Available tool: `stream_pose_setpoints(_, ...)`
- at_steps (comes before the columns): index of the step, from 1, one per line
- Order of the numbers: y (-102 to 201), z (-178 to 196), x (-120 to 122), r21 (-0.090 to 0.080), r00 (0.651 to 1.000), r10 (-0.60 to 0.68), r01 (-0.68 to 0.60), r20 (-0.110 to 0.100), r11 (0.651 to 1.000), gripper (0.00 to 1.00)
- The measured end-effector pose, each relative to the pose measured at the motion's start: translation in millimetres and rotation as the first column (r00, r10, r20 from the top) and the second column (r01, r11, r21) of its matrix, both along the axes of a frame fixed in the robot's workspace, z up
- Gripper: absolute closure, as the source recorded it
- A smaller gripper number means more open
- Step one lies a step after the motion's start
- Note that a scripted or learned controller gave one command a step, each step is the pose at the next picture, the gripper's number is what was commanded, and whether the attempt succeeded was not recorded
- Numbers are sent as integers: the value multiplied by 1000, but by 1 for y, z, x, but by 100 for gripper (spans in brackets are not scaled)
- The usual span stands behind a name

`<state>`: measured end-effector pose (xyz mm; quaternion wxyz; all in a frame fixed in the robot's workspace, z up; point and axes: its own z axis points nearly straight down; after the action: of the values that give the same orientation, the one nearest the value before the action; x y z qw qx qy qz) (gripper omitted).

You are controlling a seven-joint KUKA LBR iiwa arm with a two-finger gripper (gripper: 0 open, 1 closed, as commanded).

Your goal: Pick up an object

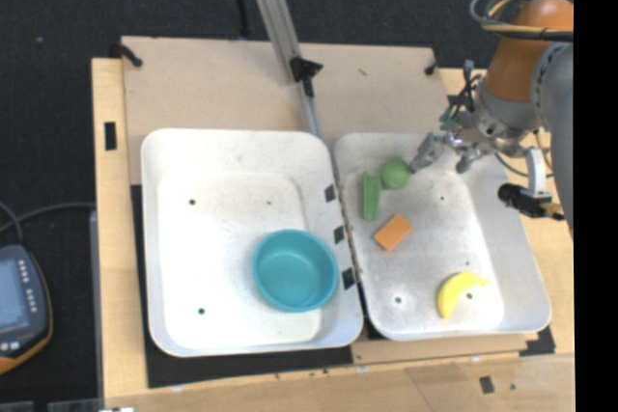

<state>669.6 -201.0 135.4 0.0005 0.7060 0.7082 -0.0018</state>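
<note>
My gripper (444, 157) hangs over the back of the right bin (517, 251), open, with nothing between its fingers. Its left fingertip is just right of a green ball (394, 175). A green upright block (372, 196) stands beside the ball at the bin's left wall. In front of them lies an orange block (392, 233). A yellow banana (461, 292) rests near the bin's front right. A teal bowl (294, 269) sits in the left bin (193, 207), at its front right.
A slanted metal pole (275, 10) runs from the top of the view down to the gap between the bins. A handheld device (19, 294) lies off the bench at the left edge.
</note>
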Motion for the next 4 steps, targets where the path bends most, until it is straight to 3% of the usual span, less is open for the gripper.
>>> stream_pose_setpoints(1,-1,-36,-1,0,1000,1,-1,-1,1000,0)
stream_pose_setpoints(2,-3,-21,1,-5,1000,4,-4,6,1000,100)
stream_pose_setpoints(3,-4,37,13,2,1000,1,-1,11,1000,100)
stream_pose_setpoints(4,-9,87,7,2,1000,-1,1,9,1000,100)
